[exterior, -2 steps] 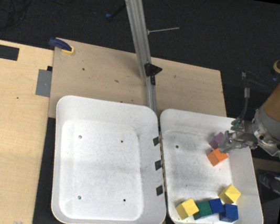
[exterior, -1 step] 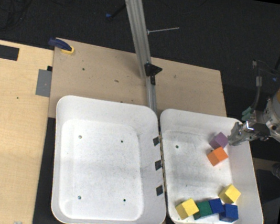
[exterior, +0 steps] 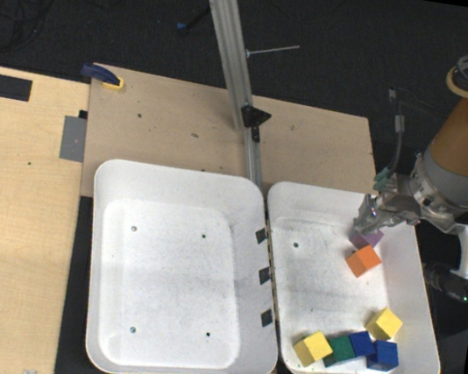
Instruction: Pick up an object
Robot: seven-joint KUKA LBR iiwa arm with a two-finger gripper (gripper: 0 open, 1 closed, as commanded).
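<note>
Here, purple block (exterior: 370, 237) beneath pincer (exterior: 368, 224), corner pointing down.

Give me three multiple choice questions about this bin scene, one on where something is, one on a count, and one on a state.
1. Which bin holds the small coloured cubes?
A. the left white bin
B. the right white bin
C. both bins

2. How many yellow cubes lie in that bin?
A. one
B. two
C. four

3. How does the small orange cube sit?
A. stacked on a blue cube
B. alone on the bin floor, apart from the cluster
C. outside the bins on the bench

Key:
1 B: all the cubes lie in the right white bin.
2 B: one yellow cube and another.
3 B: the small orange cube rests on the floor below the end effector, well above the corner cluster with the blue cubes.
</note>
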